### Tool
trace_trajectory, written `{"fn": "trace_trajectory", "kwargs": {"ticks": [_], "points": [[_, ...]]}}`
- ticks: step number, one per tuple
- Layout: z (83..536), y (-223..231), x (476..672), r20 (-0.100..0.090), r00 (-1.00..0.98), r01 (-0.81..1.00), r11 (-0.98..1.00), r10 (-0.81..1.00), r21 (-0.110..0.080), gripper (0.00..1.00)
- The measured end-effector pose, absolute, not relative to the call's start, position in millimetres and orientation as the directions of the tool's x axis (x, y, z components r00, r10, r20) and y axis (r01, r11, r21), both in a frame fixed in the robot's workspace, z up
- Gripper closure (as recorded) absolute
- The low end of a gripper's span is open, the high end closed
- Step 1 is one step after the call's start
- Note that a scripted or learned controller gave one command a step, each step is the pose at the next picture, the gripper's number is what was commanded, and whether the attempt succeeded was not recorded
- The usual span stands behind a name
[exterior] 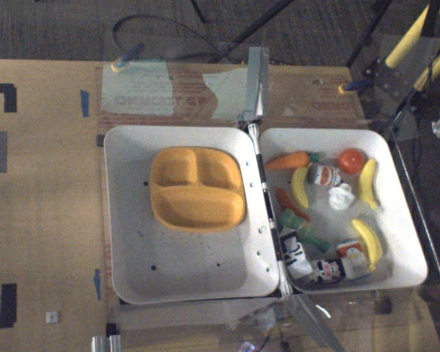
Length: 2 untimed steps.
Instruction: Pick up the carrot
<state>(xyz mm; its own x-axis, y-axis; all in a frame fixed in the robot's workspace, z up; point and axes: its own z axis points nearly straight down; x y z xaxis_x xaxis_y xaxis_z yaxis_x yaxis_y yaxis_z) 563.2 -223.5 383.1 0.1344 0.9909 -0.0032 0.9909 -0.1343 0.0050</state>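
The carrot (287, 160) is lying in the right bin (403, 229), looks like light, stiff plastic; best pinched mid-body. Gripper state can't be told.

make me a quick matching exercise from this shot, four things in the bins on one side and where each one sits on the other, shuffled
Things:
1. orange carrot with green top
2. orange plastic divided plate
3. round red tomato
4. small black and white carton

Places:
A. left bin, toward its far side
B. right bin, far left corner by the divider
C. right bin, near edge
D. right bin, far side, just left of a yellow banana

Pairs: 1-B, 2-A, 3-D, 4-C
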Motion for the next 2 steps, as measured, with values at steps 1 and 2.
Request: {"fn": "trace_trajectory", "kwargs": {"ticks": [1,2], "points": [[335.8,-212.3,567.9,0.000,0.389,0.921,-0.389,0.921,-0.003,1.00],[370.6,-212.7,560.7,-0.001,0.366,0.930,-0.366,0.930,0.003,1.00]]}}
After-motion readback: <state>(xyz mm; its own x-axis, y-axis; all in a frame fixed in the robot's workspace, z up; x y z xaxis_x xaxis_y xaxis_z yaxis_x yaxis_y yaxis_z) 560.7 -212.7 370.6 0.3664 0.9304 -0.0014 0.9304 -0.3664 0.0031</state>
